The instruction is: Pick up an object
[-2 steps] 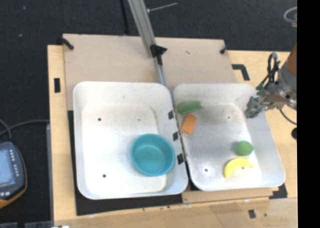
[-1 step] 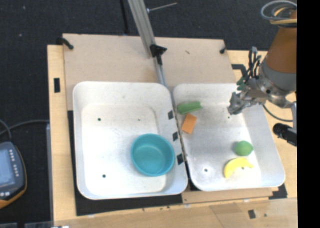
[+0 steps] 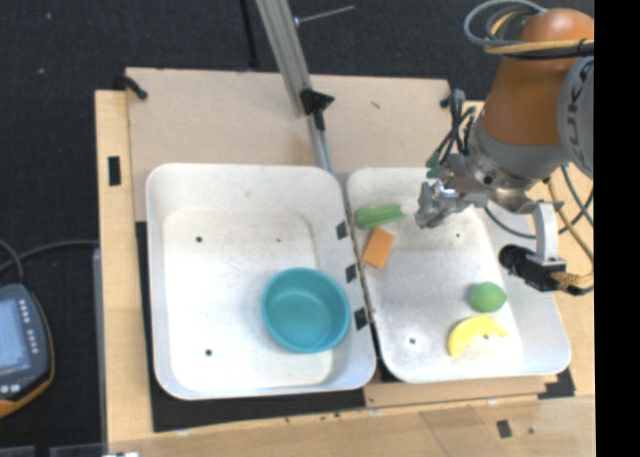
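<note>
One gripper (image 3: pixel 432 207) hovers beside the green block (image 3: pixel 378 214), its grasp too blurred to tell.

Even bright light, white bins (image 3: pixel 250 185) glaring, image slightly soft

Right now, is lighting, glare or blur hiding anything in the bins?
Camera view: lighting is even and soft, with no strong glare on the white bins; the blue bowl, green ball and yellow piece read clearly; the gripper is small and slightly blurred.
</note>
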